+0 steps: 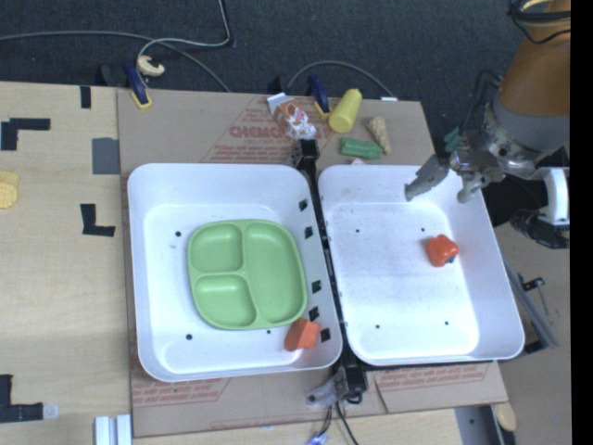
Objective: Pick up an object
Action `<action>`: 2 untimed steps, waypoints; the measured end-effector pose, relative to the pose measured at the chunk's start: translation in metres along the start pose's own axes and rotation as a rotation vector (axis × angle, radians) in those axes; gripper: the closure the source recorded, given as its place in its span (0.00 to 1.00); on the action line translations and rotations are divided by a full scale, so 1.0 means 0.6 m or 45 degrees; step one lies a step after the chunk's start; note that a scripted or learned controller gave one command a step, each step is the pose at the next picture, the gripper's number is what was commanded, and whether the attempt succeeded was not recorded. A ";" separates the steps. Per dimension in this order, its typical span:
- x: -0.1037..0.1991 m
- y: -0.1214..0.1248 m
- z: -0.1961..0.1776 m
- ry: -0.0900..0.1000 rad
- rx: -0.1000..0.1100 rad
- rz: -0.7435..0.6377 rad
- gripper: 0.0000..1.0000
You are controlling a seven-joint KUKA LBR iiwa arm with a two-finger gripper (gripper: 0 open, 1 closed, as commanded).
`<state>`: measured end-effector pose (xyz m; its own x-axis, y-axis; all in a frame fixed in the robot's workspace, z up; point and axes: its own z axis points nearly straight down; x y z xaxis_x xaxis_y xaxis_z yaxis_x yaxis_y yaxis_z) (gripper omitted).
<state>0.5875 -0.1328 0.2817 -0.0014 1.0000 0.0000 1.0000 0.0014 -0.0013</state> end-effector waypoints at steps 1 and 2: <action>-0.098 0.032 0.068 -0.002 0.001 0.002 0.00; -0.151 -0.019 0.204 0.000 0.002 0.002 0.00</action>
<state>0.5759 -0.2234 0.1591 -0.0001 1.0000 -0.0004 1.0000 0.0001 -0.0032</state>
